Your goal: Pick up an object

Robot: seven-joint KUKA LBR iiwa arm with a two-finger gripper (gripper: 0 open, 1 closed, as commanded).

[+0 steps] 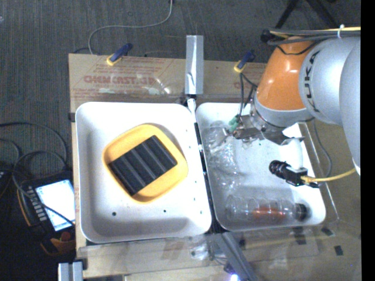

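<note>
1 overhead camera, slanted over 2 bins (96,127), seemingly mid-range

Grey arm (343,81) with a glossy orange band (281,89) and black KUKA lettering.

Left bin (94,215): yellow block with black ridged top (146,161) sits mid-bin, turned at an angle. There is bare floor all round it, widest along the near edge and the left wall. Right bin (316,214): crowded. Clear bottle (263,211) lies flat along the near wall. Crumpled clear plastic (220,151) is heaped against the left wall, from the far corner toward mid-bin. Arm (293,86) hangs over the far right part. Open floor is a mid-bin patch between plastic, bottle and arm.
</note>
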